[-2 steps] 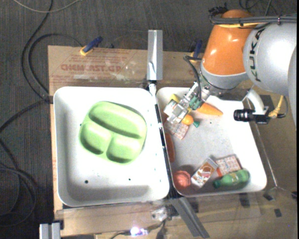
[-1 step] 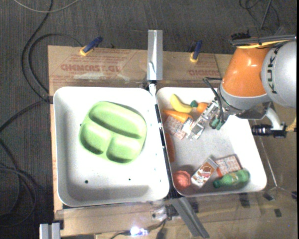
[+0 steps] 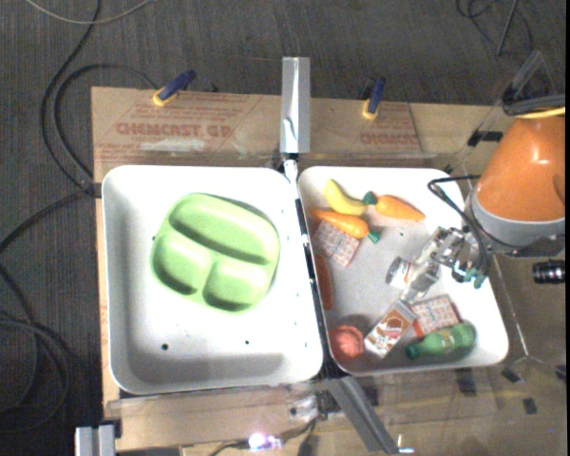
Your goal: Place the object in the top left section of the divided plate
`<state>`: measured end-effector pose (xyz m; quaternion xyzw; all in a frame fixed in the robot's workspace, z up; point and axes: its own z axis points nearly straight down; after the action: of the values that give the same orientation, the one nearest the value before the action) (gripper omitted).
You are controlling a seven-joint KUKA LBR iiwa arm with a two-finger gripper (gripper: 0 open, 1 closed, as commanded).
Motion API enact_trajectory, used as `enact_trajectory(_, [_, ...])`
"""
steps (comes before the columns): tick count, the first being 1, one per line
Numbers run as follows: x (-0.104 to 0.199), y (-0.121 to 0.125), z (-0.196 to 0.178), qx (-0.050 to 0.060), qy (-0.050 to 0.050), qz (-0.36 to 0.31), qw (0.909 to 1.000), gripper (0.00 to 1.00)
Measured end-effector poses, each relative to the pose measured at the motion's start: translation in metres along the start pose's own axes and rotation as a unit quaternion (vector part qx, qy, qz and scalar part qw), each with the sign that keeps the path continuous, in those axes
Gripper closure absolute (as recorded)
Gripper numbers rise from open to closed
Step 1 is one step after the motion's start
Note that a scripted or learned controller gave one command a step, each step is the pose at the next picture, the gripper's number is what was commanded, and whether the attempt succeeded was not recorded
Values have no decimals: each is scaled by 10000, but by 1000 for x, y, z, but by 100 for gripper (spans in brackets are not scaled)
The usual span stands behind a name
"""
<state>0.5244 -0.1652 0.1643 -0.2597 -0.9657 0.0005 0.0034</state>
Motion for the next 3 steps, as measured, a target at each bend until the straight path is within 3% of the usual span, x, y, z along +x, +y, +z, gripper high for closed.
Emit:
enact_trajectory(1, [36,-18,-56,-16,3,578,9983,100])
enact_trajectory(2, [47,39,-63,-11,4,442,9990,100])
enact_trajectory(3, [93,106,-73,-3,-5,-1106,9939,100])
